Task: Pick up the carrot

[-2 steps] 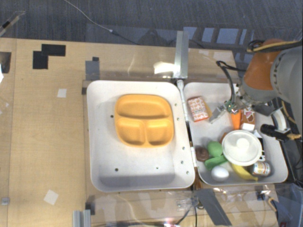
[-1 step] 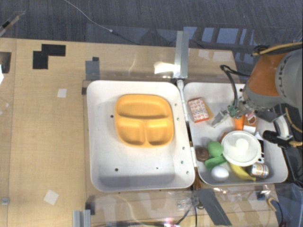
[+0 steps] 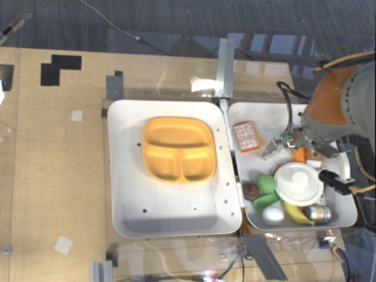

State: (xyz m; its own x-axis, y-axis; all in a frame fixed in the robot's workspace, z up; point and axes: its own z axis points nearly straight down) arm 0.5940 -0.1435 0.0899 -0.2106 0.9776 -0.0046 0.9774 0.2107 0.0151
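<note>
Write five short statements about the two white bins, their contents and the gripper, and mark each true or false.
1. The yellow divided plastic tray lies in the left white bin. True.
2. The small orange carrot lies in the left bin. False: it is in the right white bin, just under the two-finger gripper.
3. The yellow banana lies at the near edge of the right bin. True.
4. The round white bowl sits on the yellow tray. False: it is in the right bin, among the other items.
5. The small red-and-white printed box lies in the right bin's far left part. True.
</note>
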